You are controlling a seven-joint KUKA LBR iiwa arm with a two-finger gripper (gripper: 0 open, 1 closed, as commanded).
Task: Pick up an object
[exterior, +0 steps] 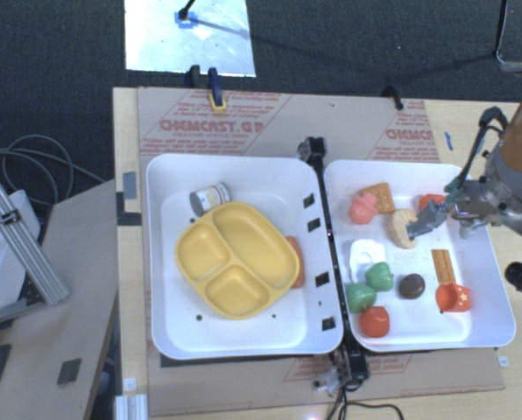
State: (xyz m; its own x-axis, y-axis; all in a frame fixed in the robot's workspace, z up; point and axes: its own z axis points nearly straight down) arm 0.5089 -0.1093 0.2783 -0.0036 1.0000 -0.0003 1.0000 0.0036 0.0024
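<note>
Yellow divided plate (236,259) and a small jar (209,199) are sitting in the left bin (169,322); crowding the right bin (489,322), a tan doughnut-like piece (402,227) is lying at nine o'clock of the gripper (429,219). Whether the pincer is spread, I cannot tell. Neighbours at twelve o'clock risk being nudged, spoiling any grasp.

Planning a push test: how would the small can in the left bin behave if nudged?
The small can lies on its side beside the yellow tray, so it would probably roll. It looks rigid and likely light. The tray may stop it.
</note>
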